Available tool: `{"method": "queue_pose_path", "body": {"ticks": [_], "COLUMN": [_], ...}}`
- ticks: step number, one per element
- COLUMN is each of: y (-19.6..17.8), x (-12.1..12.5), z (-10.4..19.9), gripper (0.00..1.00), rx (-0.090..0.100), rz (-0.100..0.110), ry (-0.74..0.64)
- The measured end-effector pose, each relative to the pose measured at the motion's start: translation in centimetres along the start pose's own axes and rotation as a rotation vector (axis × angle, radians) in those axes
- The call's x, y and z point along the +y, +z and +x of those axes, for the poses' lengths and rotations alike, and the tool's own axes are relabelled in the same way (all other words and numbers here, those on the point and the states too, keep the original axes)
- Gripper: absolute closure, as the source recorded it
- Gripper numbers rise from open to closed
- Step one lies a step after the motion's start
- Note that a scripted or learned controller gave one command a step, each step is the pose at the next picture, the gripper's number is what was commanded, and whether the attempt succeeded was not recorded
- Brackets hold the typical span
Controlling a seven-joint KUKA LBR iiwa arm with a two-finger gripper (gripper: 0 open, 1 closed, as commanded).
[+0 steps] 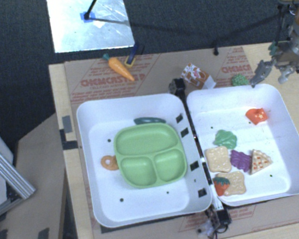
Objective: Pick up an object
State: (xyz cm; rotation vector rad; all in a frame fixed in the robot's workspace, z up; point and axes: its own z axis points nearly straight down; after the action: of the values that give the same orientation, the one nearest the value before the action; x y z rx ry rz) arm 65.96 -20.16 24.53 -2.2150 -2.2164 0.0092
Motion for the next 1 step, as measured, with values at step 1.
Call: {"method": "queue_pose_path", "body": {"ticks": [1], "y": [-0.89], "x": [0.18], "z": [0.11], "gripper": [0.0], "rx": [-0.002], "rz": [-0.012], "ry": [-0.003]}}
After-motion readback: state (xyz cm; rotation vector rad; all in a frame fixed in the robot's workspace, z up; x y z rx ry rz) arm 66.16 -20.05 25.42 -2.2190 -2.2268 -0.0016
